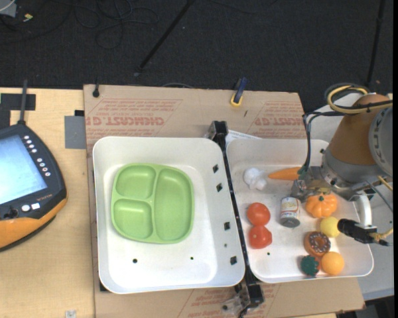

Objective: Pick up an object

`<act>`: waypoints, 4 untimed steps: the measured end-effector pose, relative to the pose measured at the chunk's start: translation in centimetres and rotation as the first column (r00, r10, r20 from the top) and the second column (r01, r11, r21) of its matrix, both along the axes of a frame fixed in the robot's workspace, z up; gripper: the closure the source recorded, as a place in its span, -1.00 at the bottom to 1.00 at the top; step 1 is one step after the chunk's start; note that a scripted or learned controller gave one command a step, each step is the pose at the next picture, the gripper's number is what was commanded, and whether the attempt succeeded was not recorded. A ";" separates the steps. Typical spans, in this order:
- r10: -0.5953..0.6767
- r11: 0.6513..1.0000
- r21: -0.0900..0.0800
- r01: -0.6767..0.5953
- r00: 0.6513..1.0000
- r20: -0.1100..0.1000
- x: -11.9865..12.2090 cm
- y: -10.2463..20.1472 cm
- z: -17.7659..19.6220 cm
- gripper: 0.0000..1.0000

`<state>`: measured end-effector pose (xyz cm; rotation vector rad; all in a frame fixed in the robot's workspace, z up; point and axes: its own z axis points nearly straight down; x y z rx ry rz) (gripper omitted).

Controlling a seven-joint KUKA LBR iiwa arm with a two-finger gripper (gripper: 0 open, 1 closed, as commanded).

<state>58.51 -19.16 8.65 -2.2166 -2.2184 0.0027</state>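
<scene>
End effector (pixel 310 189) low by the small pumpkin (pixel 320 205) in right bin (pixel 278 271), open or closed I cannot tell; pumpkin looks light, smooth, rounded, best pinched across its middle

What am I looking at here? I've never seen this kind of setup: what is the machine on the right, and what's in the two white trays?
This is one camera fixed above a bench, looking down at a slant. The machine at the right is a robot arm, grey with an orange band, reaching in over the right bin; its job is to pick up an object. Its gripper sits low among the items, and I cannot tell whether it grips anything. That bin holds toy food: a carrot, two red tomatoes, a small can, a pumpkin, a lemon, a doughnut and an orange. The left bin holds a green divided plate. A handheld control pad lies at the far left.
</scene>
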 end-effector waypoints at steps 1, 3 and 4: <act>-0.005 1.000 -0.001 0.005 1.000 0.003 -8.5 4.4 0.3 1.00; 0.006 1.000 0.001 -0.006 1.000 0.009 -4.8 18.5 10.7 1.00; -0.002 1.000 -0.003 0.002 1.000 0.014 -6.4 16.1 21.5 1.00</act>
